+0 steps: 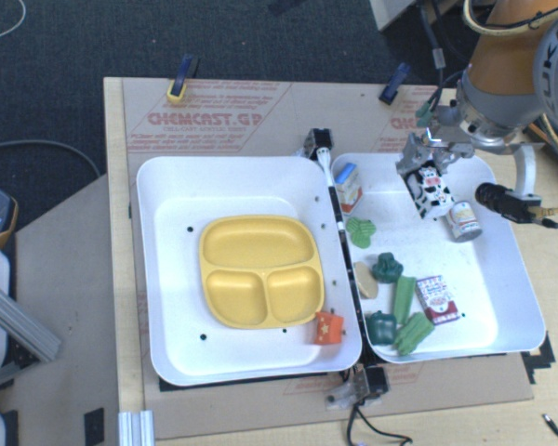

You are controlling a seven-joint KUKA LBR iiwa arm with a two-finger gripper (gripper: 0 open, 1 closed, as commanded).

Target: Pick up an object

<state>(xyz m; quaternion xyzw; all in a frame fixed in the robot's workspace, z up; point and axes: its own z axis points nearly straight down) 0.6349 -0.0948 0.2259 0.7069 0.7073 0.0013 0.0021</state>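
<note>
Two white bins sit side by side on my bench, and I list their contents from left to right with the fault each one could cause.

1. Left bin [158, 277]: a yellow divided plate [259, 269] lies flat in the middle; a small orange block [328, 328] rests at its lower right corner, close to the dividing wall. A grasp on the block would risk a finger striking the plate rim or the wall.

2. Right bin [511, 277], near the divider: a small carton [348, 183] with a blue top, a pale green piece [360, 231] and a tan piece [365, 281]. All sit tight against the wall, leaving poor finger clearance.

3. Right bin, lower centre: a dark green toy [387, 268], green vegetable pieces [407, 316] and a red packet [437, 299] lie touching or nearly touching. A descent here could catch two items or push one aside.

4. Right bin, upper area: my gripper [426, 182] is low over a black-and-white object [431, 194]. I cannot tell how far my fingers are apart, nor whether the object is between them. It looks tilted, so I judge a slip or a corner-only grip likely.

5. Just to the right, a small can [463, 221] lies on its side. Contact from my fingers could roll it away
</note>
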